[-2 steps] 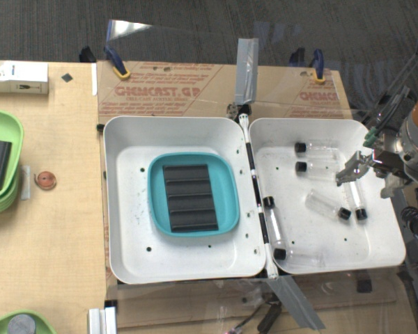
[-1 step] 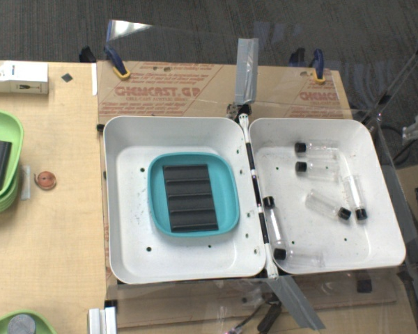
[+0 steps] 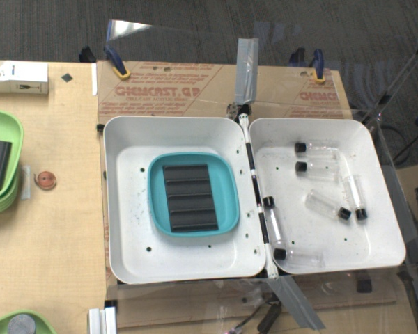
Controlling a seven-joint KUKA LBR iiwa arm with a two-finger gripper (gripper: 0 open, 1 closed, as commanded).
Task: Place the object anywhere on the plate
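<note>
A teal plate (image 3: 226, 190) with a black ribbed insert (image 3: 189, 197) sits in the middle of the left white bin (image 3: 125, 256). In the right white bin (image 3: 376, 242) lie several clear plastic tubes with black caps: one near the back (image 3: 313, 147), one just in front of it (image 3: 319, 167), two at the right (image 3: 354, 197), one along the left wall (image 3: 272, 221) and one at the front left corner (image 3: 296, 256).
A cardboard sheet (image 3: 195, 89) held by clamps lies behind the bins. At the left of the wooden bench stand a green tray (image 3: 7, 186), a small white box (image 3: 17, 77) and a small round reddish piece (image 3: 46, 180).
</note>
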